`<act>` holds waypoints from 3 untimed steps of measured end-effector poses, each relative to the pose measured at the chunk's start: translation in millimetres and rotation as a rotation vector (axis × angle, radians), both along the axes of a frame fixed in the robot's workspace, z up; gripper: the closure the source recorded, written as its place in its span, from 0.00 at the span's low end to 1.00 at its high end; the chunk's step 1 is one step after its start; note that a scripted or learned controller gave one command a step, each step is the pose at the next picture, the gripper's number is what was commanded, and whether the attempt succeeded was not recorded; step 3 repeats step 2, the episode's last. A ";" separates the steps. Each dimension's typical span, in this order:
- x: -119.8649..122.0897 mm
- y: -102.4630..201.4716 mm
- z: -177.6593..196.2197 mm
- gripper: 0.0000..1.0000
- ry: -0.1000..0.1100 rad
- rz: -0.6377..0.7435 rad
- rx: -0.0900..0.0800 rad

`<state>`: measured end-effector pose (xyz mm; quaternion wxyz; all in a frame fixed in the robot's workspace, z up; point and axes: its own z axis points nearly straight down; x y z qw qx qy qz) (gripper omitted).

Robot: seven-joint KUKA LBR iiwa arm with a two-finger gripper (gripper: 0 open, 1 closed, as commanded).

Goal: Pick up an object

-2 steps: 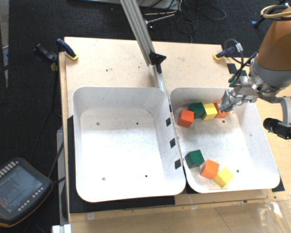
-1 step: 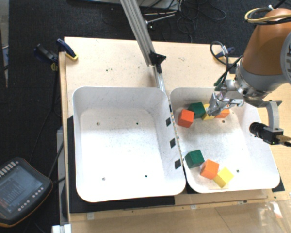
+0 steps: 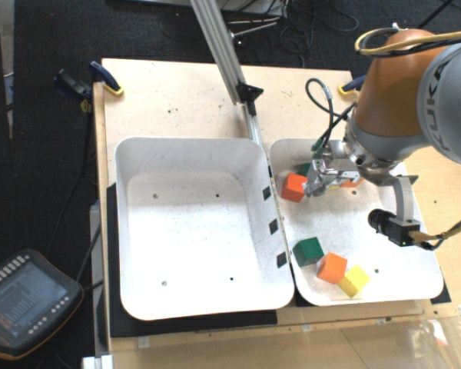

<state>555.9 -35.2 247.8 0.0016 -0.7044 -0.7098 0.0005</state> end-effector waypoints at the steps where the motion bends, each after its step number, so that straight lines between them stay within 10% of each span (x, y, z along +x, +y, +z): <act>1: -5.5 62.2 -5.4 1.00 -0.002 0.002 0.000; 3: -12.8 120.0 -2.7 1.00 -0.003 0.002 0.000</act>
